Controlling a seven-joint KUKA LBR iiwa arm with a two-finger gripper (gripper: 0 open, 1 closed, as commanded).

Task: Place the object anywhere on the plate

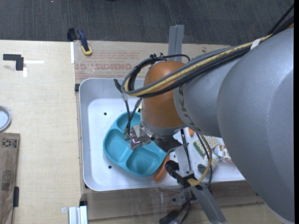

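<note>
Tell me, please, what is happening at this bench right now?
The KUKA arm reaches in from the right and hangs low over the blue divided plate lying in the white bin. An orange object lies by the plate's near edge, partly hidden by the arm. Whether the gripper holds anything cannot be seen.

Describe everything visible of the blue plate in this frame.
The plate is a teal-blue, plastic-looking tray with raised ridges dividing it into compartments and a rounded rim. It lies flat, turned at a slant, on the floor of the white bin, towards the bin's near side. The arm hangs over it and hides its upper right part. An orange object sits against its lower right rim; whether they touch is unclear.
</note>
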